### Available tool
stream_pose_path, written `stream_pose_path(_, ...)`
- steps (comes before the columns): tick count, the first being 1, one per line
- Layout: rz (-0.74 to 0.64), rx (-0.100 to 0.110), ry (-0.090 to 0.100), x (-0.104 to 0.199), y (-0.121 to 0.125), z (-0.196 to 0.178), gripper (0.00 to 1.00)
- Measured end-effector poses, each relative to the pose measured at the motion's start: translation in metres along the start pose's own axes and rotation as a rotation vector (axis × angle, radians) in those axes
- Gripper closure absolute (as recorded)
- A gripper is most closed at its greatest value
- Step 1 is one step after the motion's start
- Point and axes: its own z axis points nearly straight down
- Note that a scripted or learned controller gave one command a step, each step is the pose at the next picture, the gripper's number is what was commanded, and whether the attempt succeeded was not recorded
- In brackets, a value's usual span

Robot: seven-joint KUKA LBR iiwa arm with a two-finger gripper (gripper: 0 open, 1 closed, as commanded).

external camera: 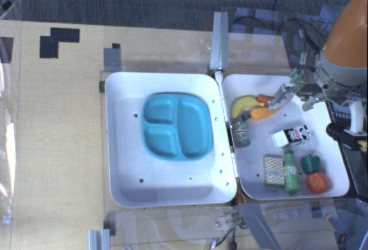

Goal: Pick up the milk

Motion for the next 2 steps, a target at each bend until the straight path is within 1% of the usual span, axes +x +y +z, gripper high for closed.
stream_pose_path(1,-0.013,0.0,0.0,-0.041,-0.007,0.039,0.0)
stream_pose_path(2,-0.133,-0.001,-0.001,-0.075,-0.007,0.083,0.0)
